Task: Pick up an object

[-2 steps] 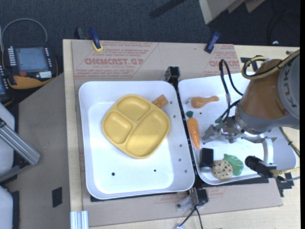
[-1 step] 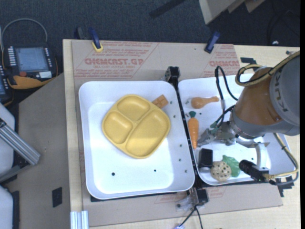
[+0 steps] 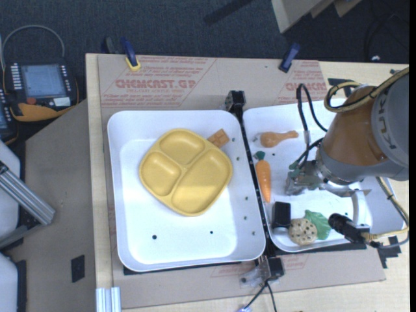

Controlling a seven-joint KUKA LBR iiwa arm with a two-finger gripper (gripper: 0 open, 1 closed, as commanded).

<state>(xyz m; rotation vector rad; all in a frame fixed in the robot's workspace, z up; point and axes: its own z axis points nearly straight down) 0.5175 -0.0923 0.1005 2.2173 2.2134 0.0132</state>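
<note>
Edges and room:
- Two white bins sit side by side on the bench (image 3: 195, 77), sharing a middle wall.
- Left bin (image 3: 117, 174): bare floor along the left side and across the whole near strip.
- Right bin (image 3: 286, 112): crowded. The arm (image 3: 364, 135) covers its right half. Loose things hug the left wall and the near wall, and a little bare floor shows in the far middle.

Gripper (image 3: 300, 177): over the middle of the right bin, pointing left. From this angle it is not readable whether it is spread or closed.

Count:
- One yellow divided plate (image 3: 186, 171) with three compartments, set at a slant in the left bin.
- One brown block (image 3: 219, 137), just beside the plate's far right corner.
- Right bin, six loose things:
  - One tan toy drumstick (image 3: 278, 137), far side.
  - One small green bit (image 3: 260, 155), just near of the drumstick.
  - One carrot (image 3: 263, 182).
  - One black block (image 3: 281, 214).
  - One speckled cookie (image 3: 301, 231).
  - One crumpled green piece (image 3: 320, 221).

Candidates for pick-up:
- The carrot lies closest to the gripper, near on its left and apart from it.
- It is orange and tapered, and runs far-to-near close along the left wall.
- The green bit sits off its far end. Whether the two are joined is unclear.
- The black block stands near of the carrot, by the same wall.
- The cookie is round and tan with dark specks, and rests at the near wall.
- The green piece touches the cookie's right side.
</note>
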